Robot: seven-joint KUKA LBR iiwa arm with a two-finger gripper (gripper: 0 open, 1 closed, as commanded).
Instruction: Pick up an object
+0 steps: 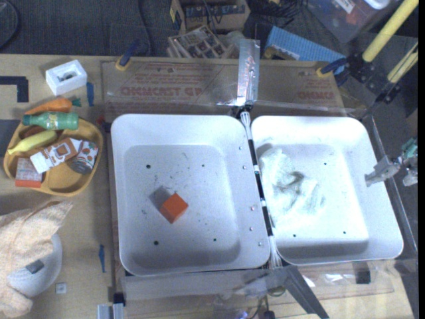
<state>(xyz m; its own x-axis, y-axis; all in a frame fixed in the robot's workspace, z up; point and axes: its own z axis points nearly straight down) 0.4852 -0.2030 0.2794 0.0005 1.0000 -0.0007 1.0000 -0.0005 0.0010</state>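
Note:
An orange block [174, 207] with a grey side lies in the left bin [133, 135], a little left of its middle. A crumpled white cloth or wrapper [290, 186] lies in the left half of the right bin [345, 135]. My gripper [385, 171] shows as a small grey piece at the right bin's right rim, just outside it and far from both objects. Nothing is visible in it.
A yellow bowl [56, 183] with toy food stands left of the bins, with a white box [66, 76] behind it and a beige cloth [30, 234] in front. Yellow bars [393, 18] and clamps stand at the back right.

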